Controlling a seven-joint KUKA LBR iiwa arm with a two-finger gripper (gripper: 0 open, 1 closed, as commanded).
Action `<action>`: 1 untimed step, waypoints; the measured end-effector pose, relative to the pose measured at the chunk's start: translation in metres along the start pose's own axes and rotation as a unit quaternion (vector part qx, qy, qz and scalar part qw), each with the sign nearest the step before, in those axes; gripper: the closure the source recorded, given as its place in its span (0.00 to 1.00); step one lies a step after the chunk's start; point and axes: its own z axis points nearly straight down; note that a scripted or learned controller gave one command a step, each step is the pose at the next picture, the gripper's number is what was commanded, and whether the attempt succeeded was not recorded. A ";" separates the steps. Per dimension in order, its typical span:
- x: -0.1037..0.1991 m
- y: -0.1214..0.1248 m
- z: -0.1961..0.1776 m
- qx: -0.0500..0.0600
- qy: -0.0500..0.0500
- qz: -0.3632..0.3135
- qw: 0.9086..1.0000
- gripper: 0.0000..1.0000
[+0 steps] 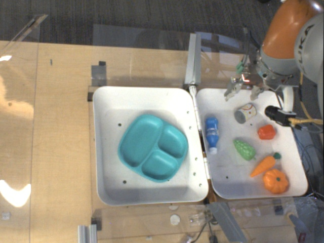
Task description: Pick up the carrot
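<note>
Pale wood desk (55,151) under clear glossy sheet — white glare patches at 9 and 8 o'clock. Dark grey carpet floor (126,6) at 12 o'clock.

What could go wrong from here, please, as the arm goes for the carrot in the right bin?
1. The small orange carrot with a green top lies right against the round orange pumpkin, so a descent may catch or nudge the pumpkin instead.
2. Both sit near the front right wall of the shallow white right bin, leaving little room on that side.
3. The tool hovers at the bin's far edge, so its path crosses the grey cylinder and red toy.
</note>
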 end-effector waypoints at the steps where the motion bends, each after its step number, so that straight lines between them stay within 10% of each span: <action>1: -0.047 -0.048 0.039 0.001 0.000 -0.029 1.000 0.00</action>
